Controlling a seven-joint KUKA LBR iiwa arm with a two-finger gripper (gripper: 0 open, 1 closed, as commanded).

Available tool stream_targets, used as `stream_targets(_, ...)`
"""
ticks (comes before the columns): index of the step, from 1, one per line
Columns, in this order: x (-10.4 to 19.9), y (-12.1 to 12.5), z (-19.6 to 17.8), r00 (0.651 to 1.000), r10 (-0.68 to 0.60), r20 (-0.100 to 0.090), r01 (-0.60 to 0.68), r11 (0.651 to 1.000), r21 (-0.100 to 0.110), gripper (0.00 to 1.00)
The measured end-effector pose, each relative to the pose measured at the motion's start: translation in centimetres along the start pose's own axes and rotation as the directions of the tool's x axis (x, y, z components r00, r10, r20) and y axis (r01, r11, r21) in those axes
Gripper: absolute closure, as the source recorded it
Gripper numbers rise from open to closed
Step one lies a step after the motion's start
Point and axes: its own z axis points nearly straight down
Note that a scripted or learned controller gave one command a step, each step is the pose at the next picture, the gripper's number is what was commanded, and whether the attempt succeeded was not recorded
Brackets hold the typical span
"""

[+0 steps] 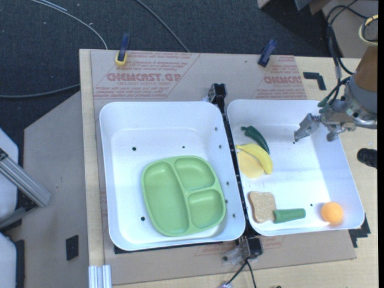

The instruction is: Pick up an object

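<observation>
The right bin (pixel 312 173) holds a dark green pepper (pixel 256 137), a yellow banana (pixel 254 158), a slice of bread (pixel 262 206), a green cylinder (pixel 290 215) lying against the bread, and an orange ball (pixel 332 212) in the near right corner. My gripper (pixel 318 129) hangs over the far right part of that bin, open, with nothing between its fingers. It is well to the right of the pepper and banana and far above the orange ball in the view.
The left bin (pixel 120 131) holds a green divided plate (pixel 183 194). A black clamp (pixel 217 92) sits at the far junction of the bins. Two clips, yellow-blue (pixel 123 50) and blue (pixel 267 53), pin the cardboard base.
</observation>
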Motion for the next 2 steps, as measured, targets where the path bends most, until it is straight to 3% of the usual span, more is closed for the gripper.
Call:
stream_targets(1, 0.0, 0.3, -0.7, 1.0, -0.003, 0.003, 0.003, 1.0, -0.013, 0.0)
stream_targets(2, -0.2, 0.0, 5.3, 1.0, -0.002, 0.002, 0.003, 1.0, -0.011, 0.0)
